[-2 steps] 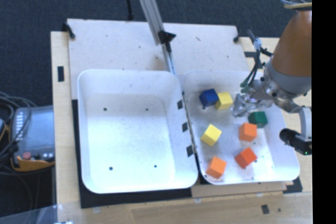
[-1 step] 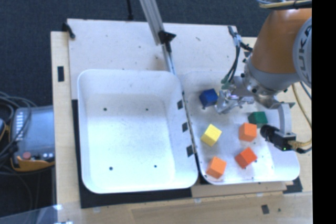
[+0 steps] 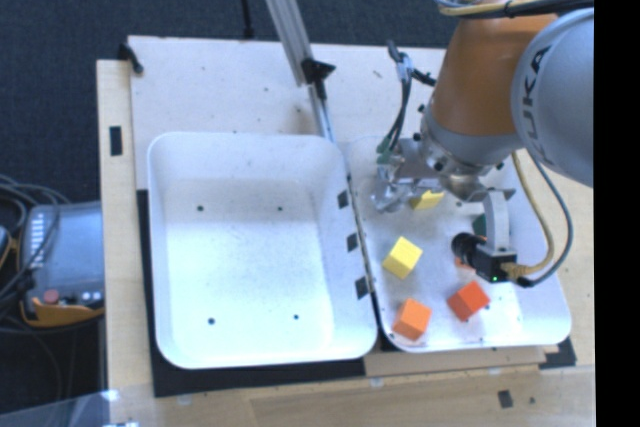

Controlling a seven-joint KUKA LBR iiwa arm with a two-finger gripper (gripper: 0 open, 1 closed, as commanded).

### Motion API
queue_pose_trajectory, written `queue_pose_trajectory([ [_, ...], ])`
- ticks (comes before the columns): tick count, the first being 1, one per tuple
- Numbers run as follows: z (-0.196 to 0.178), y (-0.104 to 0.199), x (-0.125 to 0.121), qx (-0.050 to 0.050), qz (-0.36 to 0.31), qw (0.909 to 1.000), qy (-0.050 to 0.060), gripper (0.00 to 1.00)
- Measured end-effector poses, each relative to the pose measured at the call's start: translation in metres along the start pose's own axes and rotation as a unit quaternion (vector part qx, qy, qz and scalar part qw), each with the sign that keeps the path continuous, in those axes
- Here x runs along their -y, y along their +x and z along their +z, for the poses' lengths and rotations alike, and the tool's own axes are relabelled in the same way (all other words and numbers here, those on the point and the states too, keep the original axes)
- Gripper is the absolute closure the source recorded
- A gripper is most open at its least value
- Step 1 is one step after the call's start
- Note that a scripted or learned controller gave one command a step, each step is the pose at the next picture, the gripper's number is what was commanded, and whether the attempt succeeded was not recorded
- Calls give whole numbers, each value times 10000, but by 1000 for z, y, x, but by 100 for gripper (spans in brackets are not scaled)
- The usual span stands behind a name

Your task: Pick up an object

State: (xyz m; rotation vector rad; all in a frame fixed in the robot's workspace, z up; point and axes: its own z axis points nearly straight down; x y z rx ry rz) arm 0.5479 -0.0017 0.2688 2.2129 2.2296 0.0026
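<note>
Two bins side by side on the bench

The right bin [image 3: 540, 320] held three blocks: one [image 3: 403, 257] near its middle, two [image 3: 412, 318] [image 3: 467, 300] closer to the front rim. A fourth block [image 3: 428, 199] lay behind them, under the arm [image 3: 500, 85]. The left bin [image 3: 250, 245] sat alongside.

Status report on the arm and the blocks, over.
Gripper low in right bin, beside a yellow piece. Yellow block, orange block, red block lie loose. Nothing blocking.
</note>
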Motion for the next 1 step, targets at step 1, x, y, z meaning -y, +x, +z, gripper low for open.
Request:
queue_pose_trajectory([
  [1, 2, 53, -13, 0, 0, 10000, 0, 100],
])
